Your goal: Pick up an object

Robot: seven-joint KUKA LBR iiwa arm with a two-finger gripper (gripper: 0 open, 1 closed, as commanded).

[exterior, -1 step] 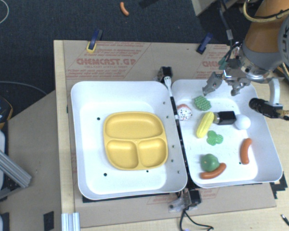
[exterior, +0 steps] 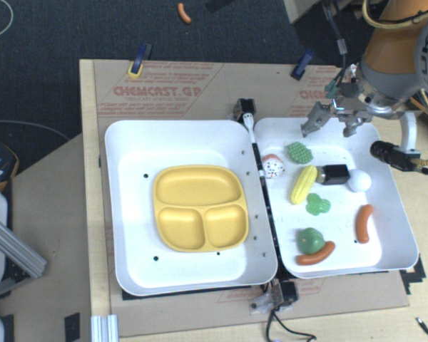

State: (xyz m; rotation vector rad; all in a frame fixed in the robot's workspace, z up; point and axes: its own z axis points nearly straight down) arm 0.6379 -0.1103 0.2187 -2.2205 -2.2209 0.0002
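My gripper (exterior: 333,123) hangs over the far edge of the right bin (exterior: 385,258), fingers spread open with nothing between them. Below it in that bin lie a green ridged piece (exterior: 298,152), a yellow corn cob (exterior: 303,184), a black block (exterior: 334,174), a white ball (exterior: 359,182), a small white die-like item (exterior: 272,167), a green broccoli piece (exterior: 317,204), a green round vegetable (exterior: 311,240) and two sausages (exterior: 364,224) (exterior: 316,256). The nearest object, the green ridged piece, sits below and left of the fingers.
The left bin (exterior: 128,248) holds a yellow divided plate (exterior: 200,207). Clamps (exterior: 138,61) (exterior: 302,64) sit at the board's far edge. A black camera mount (exterior: 394,155) sticks in at the right bin's right side. Cables hang behind the arm.
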